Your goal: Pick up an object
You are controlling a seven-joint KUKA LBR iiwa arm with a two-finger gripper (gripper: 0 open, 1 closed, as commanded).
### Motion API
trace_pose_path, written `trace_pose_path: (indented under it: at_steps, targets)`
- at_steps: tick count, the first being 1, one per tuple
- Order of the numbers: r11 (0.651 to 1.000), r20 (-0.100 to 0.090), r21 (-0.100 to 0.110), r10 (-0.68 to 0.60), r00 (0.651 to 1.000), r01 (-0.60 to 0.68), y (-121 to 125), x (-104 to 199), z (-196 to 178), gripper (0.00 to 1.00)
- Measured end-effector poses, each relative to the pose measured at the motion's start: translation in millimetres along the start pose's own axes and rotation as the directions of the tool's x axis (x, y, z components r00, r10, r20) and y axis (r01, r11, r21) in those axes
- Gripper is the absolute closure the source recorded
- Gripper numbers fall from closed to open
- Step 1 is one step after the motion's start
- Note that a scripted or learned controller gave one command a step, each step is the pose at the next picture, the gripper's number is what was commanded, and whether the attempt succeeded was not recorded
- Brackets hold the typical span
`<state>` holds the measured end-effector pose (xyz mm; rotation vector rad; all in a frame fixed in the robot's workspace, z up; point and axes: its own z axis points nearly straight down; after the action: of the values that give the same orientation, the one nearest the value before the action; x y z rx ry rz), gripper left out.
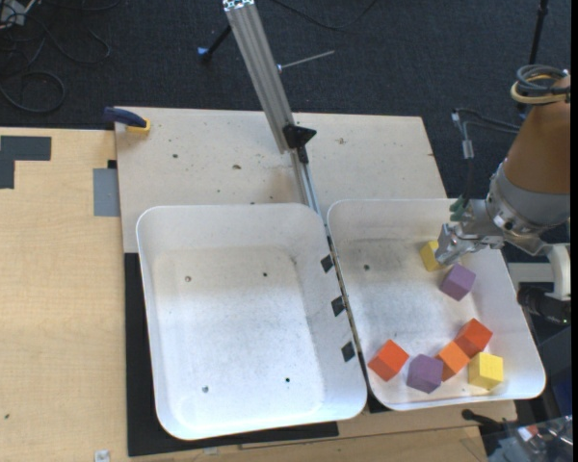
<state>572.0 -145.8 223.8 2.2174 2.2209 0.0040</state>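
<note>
The gripper (pixel 450 248) sits over a yellow block (pixel 430 255) near the right bin's (pixel 405 215) far edge; a purple cube (pixel 458 281) lies just beside. Five more blocks (pixel 441 358) crowd its near right corner.

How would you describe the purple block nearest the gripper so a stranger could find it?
Look in the right bin, upper half, just below the gripper. The purple block lies alone there, beside a yellow block. The other purple block sits in the cluster at the bin's near edge.
</note>
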Motion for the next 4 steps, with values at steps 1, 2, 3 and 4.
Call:
trace_pose_path:
  at_steps: [1, 2, 3, 4]
  targets:
    - [1.0, -0.001, 0.005, -0.001, 1.0, 0.001, 0.2, -0.6, -6.9, 1.0]
    - [1.0, -0.003, 0.007, -0.004, 1.0, 0.004, -0.8, 59.3, -12.3, 1.0]
    - [1.0, -0.003, 0.008, -0.003, 1.0, 0.003, -2.6, 115.5, -2.0, 1.0]
    - [1.0, -0.003, 0.009, -0.003, 1.0, 0.003, -11.6, 170.5, 7.3, 1.0]
